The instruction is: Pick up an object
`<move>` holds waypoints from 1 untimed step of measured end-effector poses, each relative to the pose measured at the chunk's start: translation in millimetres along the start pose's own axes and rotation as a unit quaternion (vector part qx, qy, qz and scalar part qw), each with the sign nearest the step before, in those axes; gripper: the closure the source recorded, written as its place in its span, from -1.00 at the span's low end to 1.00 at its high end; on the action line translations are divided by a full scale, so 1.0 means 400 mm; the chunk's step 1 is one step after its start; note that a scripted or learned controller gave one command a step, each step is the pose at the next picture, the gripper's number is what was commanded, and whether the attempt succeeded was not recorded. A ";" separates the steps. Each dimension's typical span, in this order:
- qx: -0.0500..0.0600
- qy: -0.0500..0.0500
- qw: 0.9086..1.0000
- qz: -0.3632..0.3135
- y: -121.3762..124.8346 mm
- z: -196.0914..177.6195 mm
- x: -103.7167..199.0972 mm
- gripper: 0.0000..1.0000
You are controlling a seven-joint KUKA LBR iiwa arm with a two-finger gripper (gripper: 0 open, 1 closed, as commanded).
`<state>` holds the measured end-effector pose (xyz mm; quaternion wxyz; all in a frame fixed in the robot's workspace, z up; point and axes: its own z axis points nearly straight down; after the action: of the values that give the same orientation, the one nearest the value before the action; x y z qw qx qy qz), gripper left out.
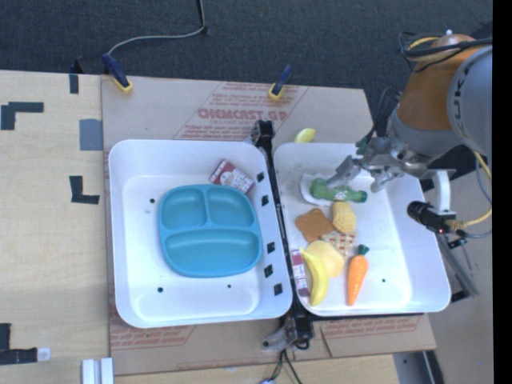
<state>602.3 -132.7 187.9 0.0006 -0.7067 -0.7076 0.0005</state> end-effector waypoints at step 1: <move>0.001 0.000 1.000 0.000 -0.058 0.167 -0.040 -1.00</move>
<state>579.0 -148.6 121.2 0.0011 -0.7069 -0.7073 0.0011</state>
